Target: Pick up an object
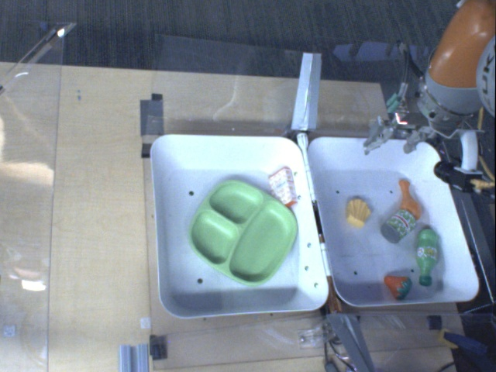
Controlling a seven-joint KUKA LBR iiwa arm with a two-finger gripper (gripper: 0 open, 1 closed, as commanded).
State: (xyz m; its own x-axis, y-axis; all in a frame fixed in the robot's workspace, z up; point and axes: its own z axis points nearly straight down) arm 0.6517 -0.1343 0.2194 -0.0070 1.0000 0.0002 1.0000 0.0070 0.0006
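The camera view looks down at a slant on your tabletop (93,231), which carries two shallow white bins side by side. Nearest you, at the front edge of the right bin (457,289), you have a small orange and green toy (397,286) lying close to the front wall. Just beside it, toward the right wall, a green bottle (426,255) lies roughly lengthwise, its cap end toward the front. A little farther back, a bottle with an orange neck and a green label (403,217) lies tilted, its neck pointing toward the back right. To its left, apart from it, a small yellow shell-shaped piece (357,211) rests on the bin floor.

In the left bin (167,285), you see a green divided tray (245,230) with three compartments sitting in the middle. Just beyond its far right corner, a small red and white packet (282,184) lies against the wall shared with the right bin.

Farthest back, your gripper (394,132) hangs over the rear edge of the right bin, well apart from every object there. Its fingers look spread and nothing sits between them. Behind it the arm's orange band (459,46) rises at the upper right.
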